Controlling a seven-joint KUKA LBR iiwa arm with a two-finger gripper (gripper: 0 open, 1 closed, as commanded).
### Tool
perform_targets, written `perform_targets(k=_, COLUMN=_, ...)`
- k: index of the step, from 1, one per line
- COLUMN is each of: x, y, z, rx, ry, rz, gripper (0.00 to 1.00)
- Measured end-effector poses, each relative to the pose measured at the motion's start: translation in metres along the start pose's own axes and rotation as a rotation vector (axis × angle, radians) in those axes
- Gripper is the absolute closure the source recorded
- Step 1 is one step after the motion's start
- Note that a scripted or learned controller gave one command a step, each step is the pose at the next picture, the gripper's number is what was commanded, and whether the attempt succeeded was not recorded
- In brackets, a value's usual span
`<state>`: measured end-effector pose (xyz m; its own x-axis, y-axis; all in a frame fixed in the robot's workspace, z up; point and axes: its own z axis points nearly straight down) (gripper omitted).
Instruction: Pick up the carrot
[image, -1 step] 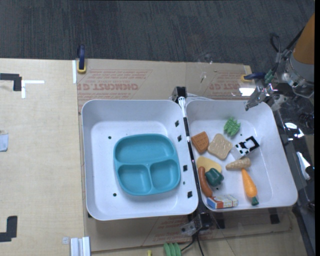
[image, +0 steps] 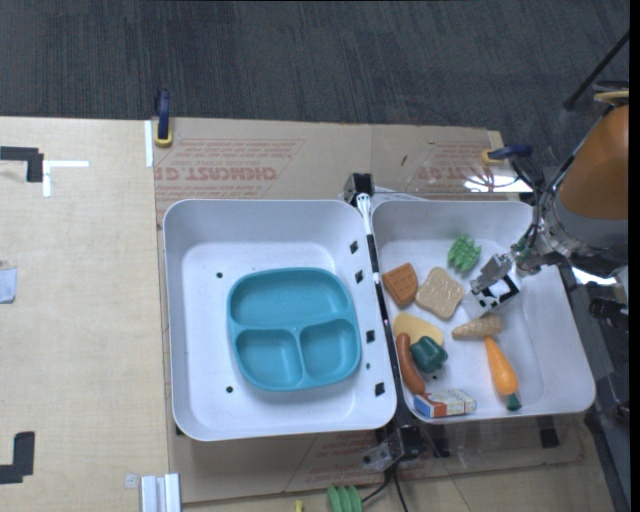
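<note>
The orange plastic carrot (image: 501, 369) is lying loose just below the arm's black-and-white claw (image: 493, 284), which is hovering with nothing between its fingers, their spread being indiscernible, presumably positioning for descent.

You see an evenly bright, sharp picture: glare washes the far clear film (image: 470, 180), and soft shadows line the left bin (image: 190, 300).

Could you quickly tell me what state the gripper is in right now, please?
Gripper: over the right bin, above the carrot; open or closed cannot be told, and nothing is seen held in it.
</note>
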<state>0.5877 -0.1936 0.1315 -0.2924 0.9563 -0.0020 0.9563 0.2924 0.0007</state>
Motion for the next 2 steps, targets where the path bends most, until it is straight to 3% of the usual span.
perform_targets(k=1, x=0.019, y=-0.048, z=0.017, rx=-0.058, ry=-0.051, rz=-0.065, gripper=0.0)
perform_targets(k=2, x=0.064, y=-0.071, z=0.019, rx=-0.058, ry=-0.055, rz=-0.155, gripper=0.0)
